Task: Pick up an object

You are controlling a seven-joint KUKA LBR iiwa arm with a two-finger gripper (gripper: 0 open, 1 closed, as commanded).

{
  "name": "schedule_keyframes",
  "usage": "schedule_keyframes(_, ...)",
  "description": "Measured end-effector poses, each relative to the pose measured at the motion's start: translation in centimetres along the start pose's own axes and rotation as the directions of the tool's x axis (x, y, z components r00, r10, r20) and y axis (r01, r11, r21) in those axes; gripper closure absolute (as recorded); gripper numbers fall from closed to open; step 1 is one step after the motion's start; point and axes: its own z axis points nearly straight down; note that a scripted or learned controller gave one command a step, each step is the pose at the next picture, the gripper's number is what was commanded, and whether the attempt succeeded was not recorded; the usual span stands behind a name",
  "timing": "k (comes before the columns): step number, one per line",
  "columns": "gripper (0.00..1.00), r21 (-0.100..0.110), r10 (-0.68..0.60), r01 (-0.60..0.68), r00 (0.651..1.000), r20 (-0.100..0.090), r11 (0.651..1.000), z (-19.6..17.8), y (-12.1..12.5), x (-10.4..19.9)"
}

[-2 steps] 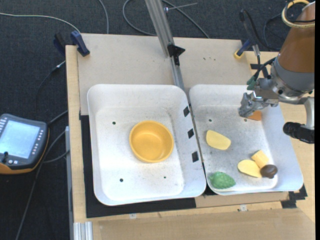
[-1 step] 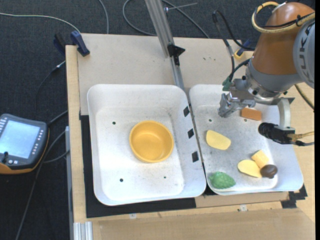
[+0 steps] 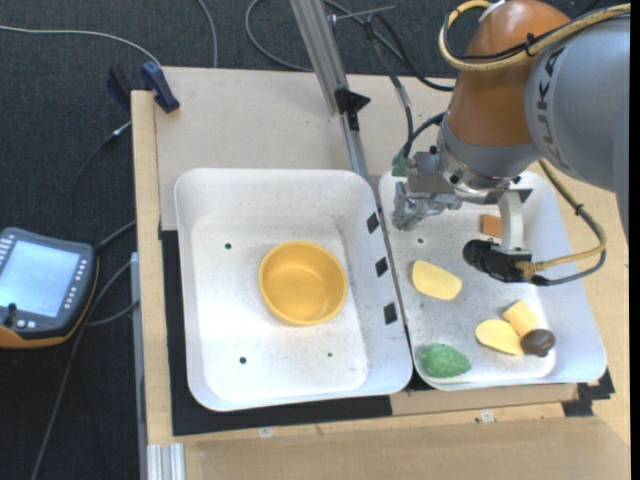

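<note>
My gripper (image 3: 412,211) hangs over the far left part of the right bin (image 3: 575,303), just above the bin floor, with nothing visible between its fingers. In that bin lie a pale yellow flat piece (image 3: 436,280) just in front of the gripper, a green lumpy object (image 3: 443,360) at the near edge, a yellow wedge (image 3: 497,336), a yellow cylinder (image 3: 520,316) touching a dark brown ball (image 3: 539,342), and a small orange block (image 3: 490,225) partly hidden behind the arm. A yellow bowl (image 3: 303,283) sits upright in the middle of the left bin (image 3: 215,368).
A metal pole (image 3: 325,53) rises from between the bins at the back. A black cable fitting (image 3: 495,259) on the arm hangs over the right bin. A blue clamp (image 3: 158,86) grips the bench's far left corner. A teach pendant (image 3: 38,286) lies left of the bench.
</note>
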Motion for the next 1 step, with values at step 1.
schedule_keyframes(1,1.00,0.000,0.001,-0.001,1.000,0.001,1.000,0.88,0.54,4.68)
